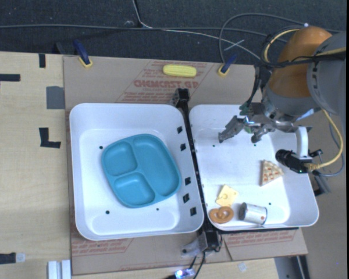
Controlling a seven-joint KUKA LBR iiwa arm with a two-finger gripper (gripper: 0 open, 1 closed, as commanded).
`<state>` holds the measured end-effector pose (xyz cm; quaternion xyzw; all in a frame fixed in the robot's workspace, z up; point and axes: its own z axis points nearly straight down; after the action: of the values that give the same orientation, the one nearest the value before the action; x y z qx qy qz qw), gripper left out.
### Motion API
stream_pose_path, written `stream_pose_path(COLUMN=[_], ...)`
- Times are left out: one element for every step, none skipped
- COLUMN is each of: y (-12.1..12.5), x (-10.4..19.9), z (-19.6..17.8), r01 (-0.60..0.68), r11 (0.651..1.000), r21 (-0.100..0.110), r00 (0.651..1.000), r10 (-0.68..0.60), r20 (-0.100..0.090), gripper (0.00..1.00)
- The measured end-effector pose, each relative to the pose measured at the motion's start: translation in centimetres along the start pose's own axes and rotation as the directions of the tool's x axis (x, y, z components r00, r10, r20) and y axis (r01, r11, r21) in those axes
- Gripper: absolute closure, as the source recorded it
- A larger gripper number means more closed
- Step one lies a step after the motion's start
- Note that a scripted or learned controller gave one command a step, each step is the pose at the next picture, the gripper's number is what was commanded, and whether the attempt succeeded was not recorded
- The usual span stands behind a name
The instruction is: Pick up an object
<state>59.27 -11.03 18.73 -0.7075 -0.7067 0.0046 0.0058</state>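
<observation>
Pizza slice (270, 172) lay right of centre, well below our tool (239, 131), whose fingers stood apart, gripping nothing; we judged a straight, centred descent best.

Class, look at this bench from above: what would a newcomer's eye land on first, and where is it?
Probably the blue divided plate, lying alone in the left bin. Next, the grey and orange arm with its gripper over the back of the right bin, whose front holds small food pieces and a metal can.
</observation>
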Motion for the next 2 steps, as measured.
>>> stream_pose_path(y=[0.3, -0.7], x=[0.0, 0.3], z=[-0.7, 4.4], r01=[0.003, 0.002], r11=[1.000, 1.000], r21=[-0.013, -0.008], r00=[1.000, 1.000], r10=[-0.003, -0.002], r20=[0.001, 0.002], gripper=[0.00, 0.00])
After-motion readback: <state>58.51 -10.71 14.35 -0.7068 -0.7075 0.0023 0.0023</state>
